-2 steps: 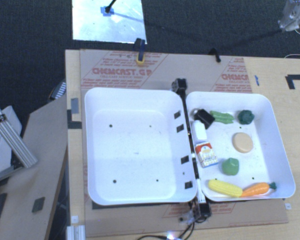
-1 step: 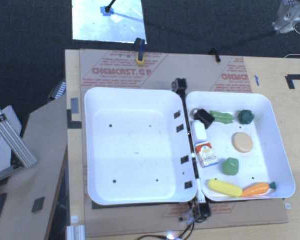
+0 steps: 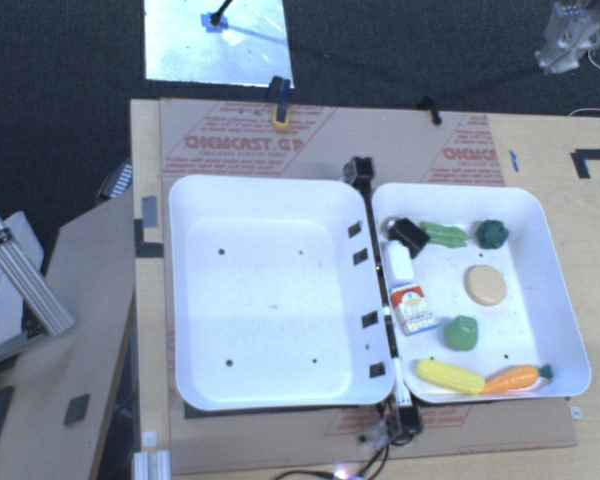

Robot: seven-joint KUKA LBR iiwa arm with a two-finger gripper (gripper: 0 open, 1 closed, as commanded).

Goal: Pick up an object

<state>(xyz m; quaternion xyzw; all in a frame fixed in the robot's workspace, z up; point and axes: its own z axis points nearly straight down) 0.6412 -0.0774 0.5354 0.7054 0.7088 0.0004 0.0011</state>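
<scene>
Dark floor sits behind my bench, where the gripper (image 3: 572, 36) hangs far up in the corner and I cannot tell its state, so nothing is picked yet and the corn (image 3: 450, 375) waits in the right bin (image 3: 558, 268)

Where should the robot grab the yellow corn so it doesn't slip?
Probably the middle of the toy corn, coming straight down, jaws closing across its narrow width. It lies flat and long near the right bin's front wall, its tip next to the toy carrot.
</scene>
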